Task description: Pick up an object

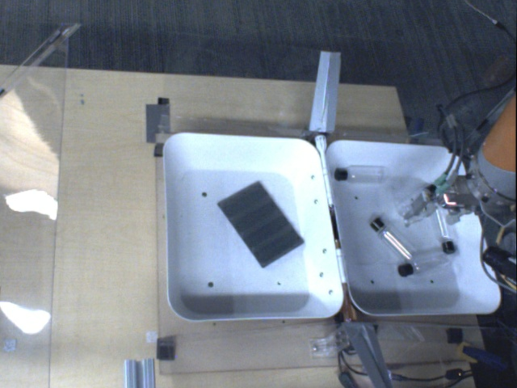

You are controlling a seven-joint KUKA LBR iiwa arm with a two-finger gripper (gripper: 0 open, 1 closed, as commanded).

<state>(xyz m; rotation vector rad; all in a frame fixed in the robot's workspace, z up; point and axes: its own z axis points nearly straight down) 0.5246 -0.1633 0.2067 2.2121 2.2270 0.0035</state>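
Tubes (393,247) lie in the right bin (477,304), pincer (443,192) above.

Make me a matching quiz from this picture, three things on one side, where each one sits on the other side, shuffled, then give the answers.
Things:
1. dark grey ribbed pad
2. clear tubes with black caps
3. metal bar

Places:
A. standing at the far edge, above where the two bins meet
B. flat in the left bin
C. scattered in the right bin

Pairs: 1-B, 2-C, 3-A
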